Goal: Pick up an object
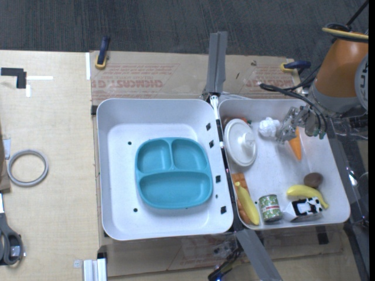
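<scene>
Camera view — gripper (288,130) beside carrot (296,146)

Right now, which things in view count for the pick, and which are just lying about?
For the pick, in the right bin:
tool, carrot, crumpled white ball, white lid, banana, green can, brown ball, black-and-white toy.

Lying about:
blue divided plate in the left bin, tape roll, scissors.

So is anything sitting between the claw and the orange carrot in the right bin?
Nothing visible does. The claw sits right at the top end of the orange carrot in the right white bin. The crumpled white object lies just to the left, and the white round lid farther left, neither between them.
</scene>
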Controlling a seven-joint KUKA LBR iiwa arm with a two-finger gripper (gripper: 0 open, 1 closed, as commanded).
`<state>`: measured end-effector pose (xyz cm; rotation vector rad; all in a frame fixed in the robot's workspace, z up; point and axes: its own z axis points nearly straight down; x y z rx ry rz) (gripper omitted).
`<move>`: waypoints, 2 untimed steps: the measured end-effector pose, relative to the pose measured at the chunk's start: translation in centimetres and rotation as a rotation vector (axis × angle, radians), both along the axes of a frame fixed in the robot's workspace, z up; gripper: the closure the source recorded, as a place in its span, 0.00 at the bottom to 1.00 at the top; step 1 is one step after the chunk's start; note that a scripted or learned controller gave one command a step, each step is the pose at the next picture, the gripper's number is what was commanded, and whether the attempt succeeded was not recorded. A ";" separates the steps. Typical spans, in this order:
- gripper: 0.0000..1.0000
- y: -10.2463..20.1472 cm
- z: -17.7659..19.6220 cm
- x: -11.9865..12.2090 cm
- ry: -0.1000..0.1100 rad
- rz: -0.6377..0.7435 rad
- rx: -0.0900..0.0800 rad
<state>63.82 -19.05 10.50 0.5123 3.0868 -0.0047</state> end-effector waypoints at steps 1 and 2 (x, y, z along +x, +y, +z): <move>1.00 3.8 7.6 -0.3 0.006 -0.057 0.004; 1.00 8.5 13.5 -5.3 0.009 -0.332 0.006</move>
